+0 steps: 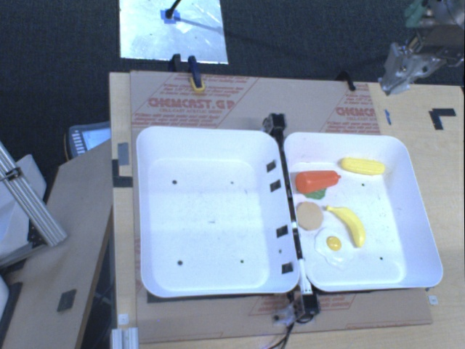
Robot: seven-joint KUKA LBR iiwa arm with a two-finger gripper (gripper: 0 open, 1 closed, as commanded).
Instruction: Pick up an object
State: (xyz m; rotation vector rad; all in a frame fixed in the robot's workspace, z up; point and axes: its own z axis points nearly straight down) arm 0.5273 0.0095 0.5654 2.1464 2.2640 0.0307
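Hand parked high at the far right corner, above the table edge and well apart from both bins; can't tell how its tips stand, too blurred. Nothing between them that I can see. Right bin holds all the pickable stuff: corn cob toward the far side, carrot near the divider with its green top just below, tan round cookie nearer the camera, banana just right of it, fried egg at the near side, close to the banana's lower end. Left bin sits beside it, rims touching at the middle.
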